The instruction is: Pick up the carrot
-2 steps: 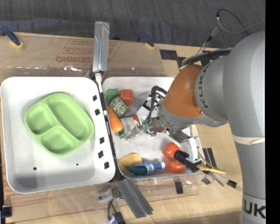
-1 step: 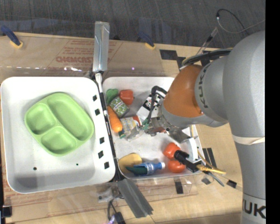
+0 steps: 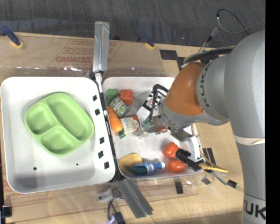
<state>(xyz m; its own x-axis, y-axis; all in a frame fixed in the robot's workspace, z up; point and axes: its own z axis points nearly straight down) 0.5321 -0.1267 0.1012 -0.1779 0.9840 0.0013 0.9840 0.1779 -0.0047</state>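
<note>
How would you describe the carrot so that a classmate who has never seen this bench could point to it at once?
Look at the right white bin, the one crowded with toy food, and go to its left wall beside the divider. There lies the carrot, a slim orange spindle running lengthwise along that wall, just below a green packet. Its neighbours in red and orange are round; it alone is long and tapered.

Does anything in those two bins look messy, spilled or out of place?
Nothing spilled. The right bin is simply cluttered, with the carrot lying against its left wall among other toy foods. The green plate sits slightly askew in the left bin.
</note>
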